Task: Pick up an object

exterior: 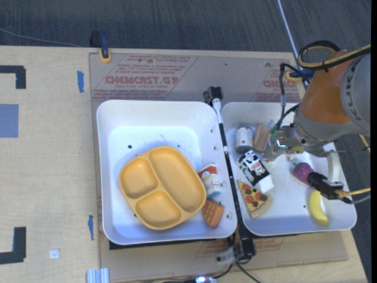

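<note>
The gripper (277,148) hangs in the right white bin (347,220) near its far-left corner, just right of the black-and-white cow-patterned carton (254,167), which runs diagonally toward the near edge; jaw state hidden

The arm (330,93) reaches in from the right, claw (281,145) lowered.

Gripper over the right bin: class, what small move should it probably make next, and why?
Probably a short descent. The gripper hangs over the right bin beside the black-and-white carton and the tan block, with nothing seen between its fingers, so lowering onto one of these would likely start a pick.
</note>
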### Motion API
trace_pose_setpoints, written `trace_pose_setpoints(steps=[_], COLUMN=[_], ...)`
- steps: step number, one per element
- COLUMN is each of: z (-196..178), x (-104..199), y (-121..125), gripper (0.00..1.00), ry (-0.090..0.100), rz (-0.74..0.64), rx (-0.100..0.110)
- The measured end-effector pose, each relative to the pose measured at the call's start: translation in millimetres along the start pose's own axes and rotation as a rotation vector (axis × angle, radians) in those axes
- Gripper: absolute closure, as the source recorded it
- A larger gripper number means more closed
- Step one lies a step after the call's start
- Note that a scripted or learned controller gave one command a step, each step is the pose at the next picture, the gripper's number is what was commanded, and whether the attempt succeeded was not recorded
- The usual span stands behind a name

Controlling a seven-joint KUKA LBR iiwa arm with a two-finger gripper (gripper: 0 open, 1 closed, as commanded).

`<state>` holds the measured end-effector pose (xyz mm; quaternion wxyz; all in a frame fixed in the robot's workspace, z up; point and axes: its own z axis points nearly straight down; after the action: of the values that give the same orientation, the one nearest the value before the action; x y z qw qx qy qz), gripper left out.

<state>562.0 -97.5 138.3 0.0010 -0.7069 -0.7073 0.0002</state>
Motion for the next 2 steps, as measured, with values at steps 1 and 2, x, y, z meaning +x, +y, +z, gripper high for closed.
trace_pose_setpoints(steps=[1, 2], z=[-53.9, 5.4], x=[-0.6, 2.5], y=[100.2, 55.8], gripper=[1.0, 1.0], ry=[-0.002, -0.001], rz=[-0.001, 0.0], rx=[-0.005, -0.001])
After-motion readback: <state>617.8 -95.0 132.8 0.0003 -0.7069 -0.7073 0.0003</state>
